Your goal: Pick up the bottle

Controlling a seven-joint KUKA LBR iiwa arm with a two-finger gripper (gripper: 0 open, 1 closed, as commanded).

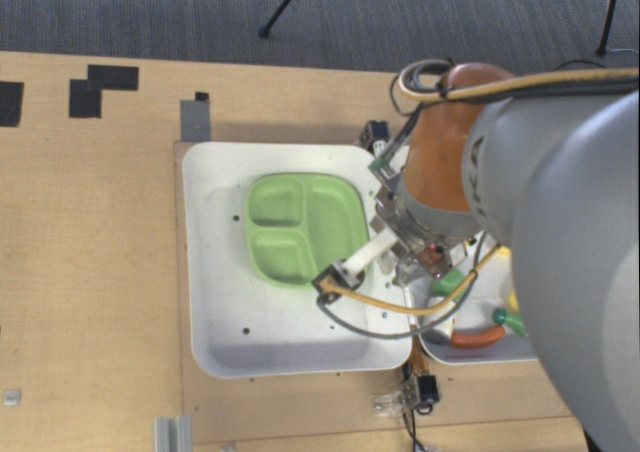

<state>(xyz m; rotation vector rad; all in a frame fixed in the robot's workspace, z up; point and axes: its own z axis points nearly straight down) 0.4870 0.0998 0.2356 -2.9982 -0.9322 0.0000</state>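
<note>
Two bins sit side by side on the bench [90, 240]. In the left bin [215, 340], a divided plate [300, 225] lies flat on the bottom, toward the back. The arm [540, 200] reaches in from the right and covers most of the right bin [450, 352]. The gripper [405, 265] is over the left bin's right edge, just right of the plate. Some small items [478, 337] lie in the right bin near its front rim.

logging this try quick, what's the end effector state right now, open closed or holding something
End effector: cannot be told from this view whether open or closed.
</note>
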